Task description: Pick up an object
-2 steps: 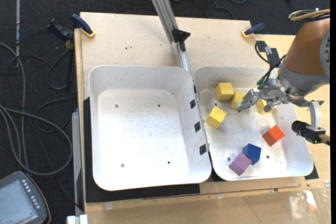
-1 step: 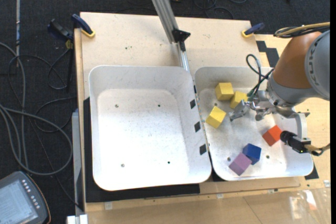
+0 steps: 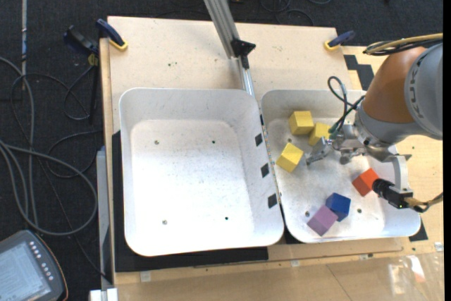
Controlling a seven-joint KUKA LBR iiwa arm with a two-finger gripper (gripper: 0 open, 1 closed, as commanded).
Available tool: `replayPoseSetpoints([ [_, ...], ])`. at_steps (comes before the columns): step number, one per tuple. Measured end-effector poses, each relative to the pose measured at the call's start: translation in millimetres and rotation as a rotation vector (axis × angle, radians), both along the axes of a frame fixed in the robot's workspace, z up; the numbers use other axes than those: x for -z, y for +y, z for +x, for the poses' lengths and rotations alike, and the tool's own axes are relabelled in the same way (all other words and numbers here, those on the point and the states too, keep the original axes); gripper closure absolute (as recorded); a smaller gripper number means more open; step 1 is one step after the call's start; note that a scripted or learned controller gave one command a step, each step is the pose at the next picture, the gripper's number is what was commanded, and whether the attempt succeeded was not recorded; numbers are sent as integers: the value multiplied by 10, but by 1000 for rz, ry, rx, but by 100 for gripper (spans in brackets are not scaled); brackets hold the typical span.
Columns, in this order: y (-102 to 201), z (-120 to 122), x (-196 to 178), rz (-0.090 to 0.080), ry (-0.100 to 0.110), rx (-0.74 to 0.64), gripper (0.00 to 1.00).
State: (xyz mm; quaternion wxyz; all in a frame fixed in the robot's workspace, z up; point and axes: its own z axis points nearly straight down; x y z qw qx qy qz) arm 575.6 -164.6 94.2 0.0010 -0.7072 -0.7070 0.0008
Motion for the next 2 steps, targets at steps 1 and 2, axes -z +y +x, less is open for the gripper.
replayPoseSetpoints([
  [1,-4,9,-115,-1,-4,0,100],
  [2,28,34,-747,-2,-9,-3,100],
])
